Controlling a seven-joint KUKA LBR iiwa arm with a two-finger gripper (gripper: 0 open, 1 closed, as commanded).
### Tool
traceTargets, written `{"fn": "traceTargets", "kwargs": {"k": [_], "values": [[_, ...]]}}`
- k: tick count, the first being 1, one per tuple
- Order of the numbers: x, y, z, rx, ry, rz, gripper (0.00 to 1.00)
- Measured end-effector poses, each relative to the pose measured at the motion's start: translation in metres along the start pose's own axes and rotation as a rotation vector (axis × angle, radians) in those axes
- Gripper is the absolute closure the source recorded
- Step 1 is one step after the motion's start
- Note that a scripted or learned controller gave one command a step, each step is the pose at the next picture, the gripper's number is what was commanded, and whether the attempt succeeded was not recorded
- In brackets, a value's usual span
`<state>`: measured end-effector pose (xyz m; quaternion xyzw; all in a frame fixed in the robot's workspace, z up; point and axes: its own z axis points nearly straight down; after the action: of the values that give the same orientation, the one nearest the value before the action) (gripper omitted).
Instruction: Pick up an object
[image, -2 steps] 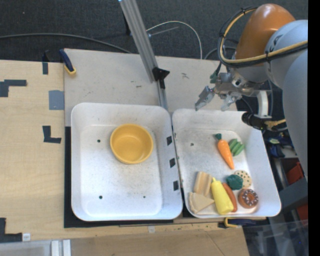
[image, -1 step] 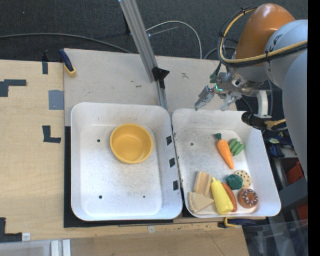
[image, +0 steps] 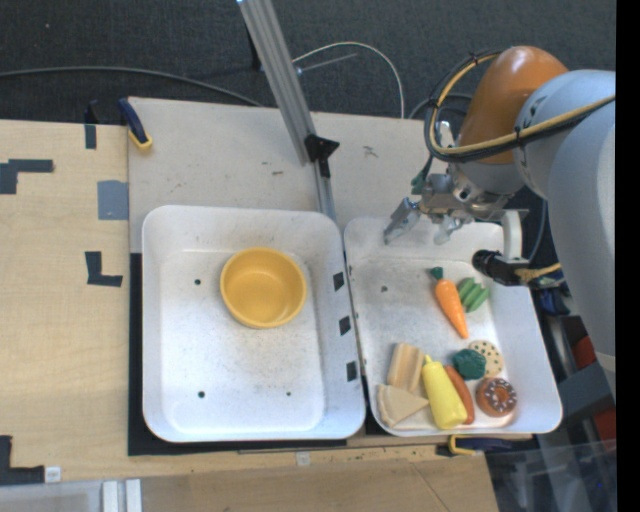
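My gripper (image: 420, 227) hangs over the far edge of the right bin (image: 400, 290), its two fingers spread apart with nothing between them. Below and to its right in that bin lies an orange toy carrot (image: 452, 306) with a green top. A cluster of toy food sits in the bin's near corner: a yellow bottle-like piece (image: 444, 391), tan bread wedges (image: 403, 370), a dark green broccoli piece (image: 468, 362), a chocolate doughnut (image: 496, 397) and a speckled cookie (image: 486, 352). The gripper is well above and left of all of them.
The left bin (image: 180, 350) holds a yellow bowl (image: 263, 287). A slanted metal pole (image: 290, 90) rises behind the bins. The grey arm with its orange band (image: 510, 85) fills the upper right. Cables loop behind the bench.
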<state>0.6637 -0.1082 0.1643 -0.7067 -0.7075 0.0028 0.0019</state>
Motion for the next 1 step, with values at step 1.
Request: {"fn": "traceTargets", "kwargs": {"k": [1], "values": [[0.0058,-0.0099,0.0526,0.0,0.001,-0.001,0.0]]}}
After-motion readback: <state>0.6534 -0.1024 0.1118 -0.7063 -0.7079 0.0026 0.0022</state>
